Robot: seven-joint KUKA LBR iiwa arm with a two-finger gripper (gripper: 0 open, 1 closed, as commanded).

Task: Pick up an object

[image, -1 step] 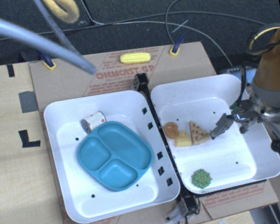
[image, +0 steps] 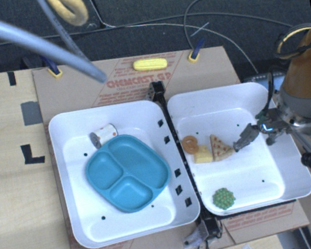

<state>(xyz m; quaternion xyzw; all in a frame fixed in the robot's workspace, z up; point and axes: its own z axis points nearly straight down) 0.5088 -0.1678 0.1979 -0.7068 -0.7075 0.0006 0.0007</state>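
Observation:
The right bin holds a small orange ring, a yellow block, a pizza-slice toy and a green bumpy ball. My gripper hangs low over the right bin, just right of the pizza slice, pointing left toward it. Nothing shows between its tips. The left bin holds a blue divided plate and a small white can lying on its side.
A yellow corn-like toy lies on the cardboard behind the bins. The arm's orange band and grey wrist stand over the right bin's right rim. Cables run across the dark floor at the back.

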